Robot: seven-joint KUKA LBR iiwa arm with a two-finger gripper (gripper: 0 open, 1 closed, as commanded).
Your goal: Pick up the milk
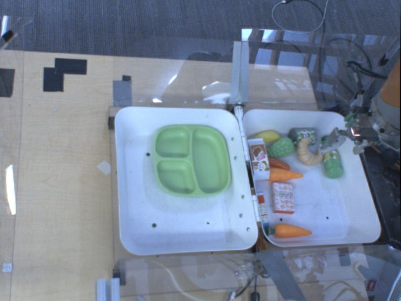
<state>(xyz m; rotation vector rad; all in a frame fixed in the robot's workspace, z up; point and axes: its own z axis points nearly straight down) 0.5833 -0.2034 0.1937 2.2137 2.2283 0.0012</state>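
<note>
Milk carton: I take it to be the long white box with the red label. It lies flat in the right bin, pressed along the bin's left wall, where the two bins meet. Just beside it on the right are a red thing and a carrot, which seem to touch its long side. A small red-and-white box lies a little below them. A bumpy green fruit and a yellow one sit near the carton's top end.

The gripper hangs over the far right of the same bin, next to a green bottle and well apart from the carton. Whether it is open or closed cannot be told from here, and nothing can be seen held in it.

To do this step well, the arm should travel left across the bin high enough to pass over the clutter. It should then come straight down over the middle of the carton.

The wall blocks one long side and the carrot crowds the other, so closing across the width looks risky. Gripping across the carton's short ends, or nudging it off the wall first, seems the safer choice. The gripper should go in wide open, since the carton lies flat and low and a shallow grasp may slip. The lift should be slow and vertical so the neighbours are not dragged along.

The left bin, holding a green divided plate, plays no part.
</note>
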